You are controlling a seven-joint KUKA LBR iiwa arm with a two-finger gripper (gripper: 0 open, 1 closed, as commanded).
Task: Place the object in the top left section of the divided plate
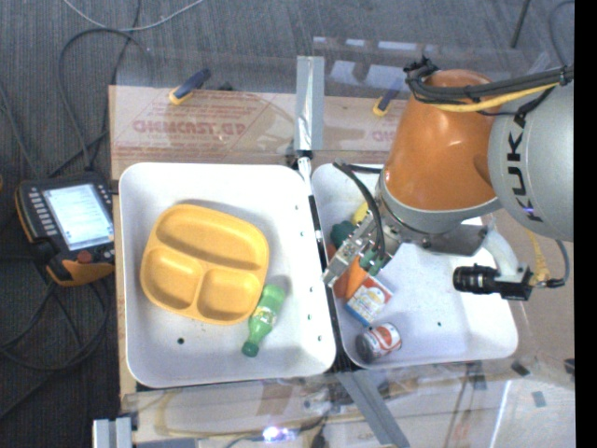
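- The pincer (350, 255) hangs low over the right bin's (485, 339) left side, above an orange carton (367, 299); whether its tips are apart or together, I cannot tell.
- The divided plate (205, 261) lies left, in the left bin (149, 343).

My gripper (350, 255) hangs over the right bin (485, 329) above a carton (369, 301) and can (379, 341), while the divided plate (204, 261) lies in the left bin (149, 343), a bottle (263, 319) touching its near right edge.
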